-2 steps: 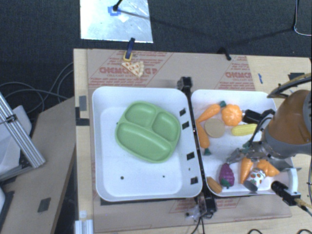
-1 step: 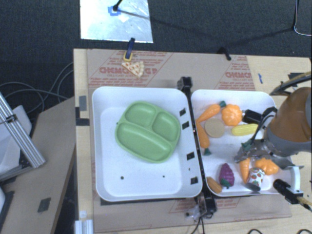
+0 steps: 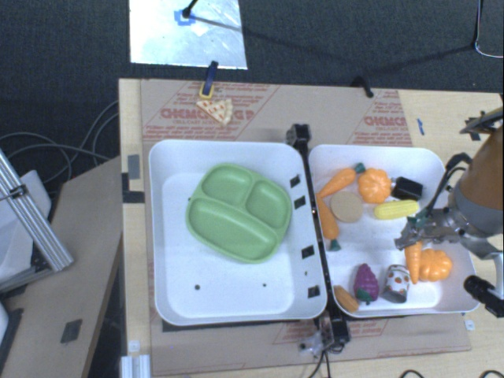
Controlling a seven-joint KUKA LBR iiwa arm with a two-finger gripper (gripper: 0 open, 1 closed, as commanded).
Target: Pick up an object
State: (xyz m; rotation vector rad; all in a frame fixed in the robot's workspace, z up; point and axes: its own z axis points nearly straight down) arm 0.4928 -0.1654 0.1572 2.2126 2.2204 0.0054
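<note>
Camera view: tool (image 3: 420,232) amid crowded toy vegetables (image 3: 429,263).

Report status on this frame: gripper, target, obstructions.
Gripper low in right bin, beside orange toy; grasp unconfirmed. Corn, carrots crowd close. Green tray alone in left bin.

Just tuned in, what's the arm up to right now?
The arm reaches in from the right, its claw low over the right bin, just above an orange toy vegetable. Nothing is visibly held. Carrots, a corn cob and a purple toy lie around it. The left bin holds a green divided plate.
</note>
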